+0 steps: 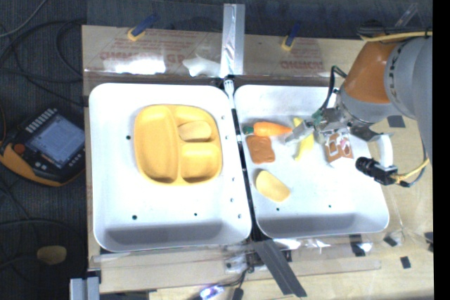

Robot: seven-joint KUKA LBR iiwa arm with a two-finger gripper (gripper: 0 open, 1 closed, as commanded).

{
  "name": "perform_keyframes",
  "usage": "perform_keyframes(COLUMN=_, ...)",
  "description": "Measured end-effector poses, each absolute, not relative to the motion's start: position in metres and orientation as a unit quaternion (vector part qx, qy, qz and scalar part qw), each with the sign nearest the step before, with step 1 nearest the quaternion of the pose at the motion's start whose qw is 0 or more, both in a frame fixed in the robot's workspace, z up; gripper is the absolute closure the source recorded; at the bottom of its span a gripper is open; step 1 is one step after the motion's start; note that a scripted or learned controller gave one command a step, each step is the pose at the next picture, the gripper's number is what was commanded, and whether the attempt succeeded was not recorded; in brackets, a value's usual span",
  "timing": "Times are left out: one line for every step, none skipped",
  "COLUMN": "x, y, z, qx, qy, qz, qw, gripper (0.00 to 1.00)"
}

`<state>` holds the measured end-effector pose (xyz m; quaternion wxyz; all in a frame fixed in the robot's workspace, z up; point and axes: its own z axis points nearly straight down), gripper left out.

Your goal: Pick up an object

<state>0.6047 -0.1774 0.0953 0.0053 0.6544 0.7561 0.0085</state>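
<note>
My gripper (299,132) hangs over the upper middle of the right bin (351,211), and the grey arm with its orange band (367,75) comes in from the right. A thin yellow piece (304,145) lies right at the gripper's tip; whether it is touched is unclear. Just left of it lies an orange carrot (270,128), with a brownish-orange block (259,149) below it. A pale yellow wedge (271,186) rests lower in the bin. A small red-brown packet (339,149) sits under the wrist.
The left bin (116,218) holds a yellow divided plate (158,151) with a tan bread-like piece (195,131) in its upper right compartment. A ridge (239,172) separates the two bins. A handheld controller (43,144) lies off the bench at the left.
</note>
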Motion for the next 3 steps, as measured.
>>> perform_keyframes(x=0.604, y=-0.179, z=0.103, qx=0.654, qy=0.756, qz=0.0063, qw=0.007, gripper=1.0)
perform_keyframes(x=0.629, y=-0.093, z=0.207, qx=0.619, qy=0.785, qz=-0.0001, qw=0.0, gripper=1.0)
perform_keyframes(x=0.63, y=-0.092, z=0.216, qx=0.619, qy=0.786, qz=-0.0004, qw=0.0, gripper=1.0)
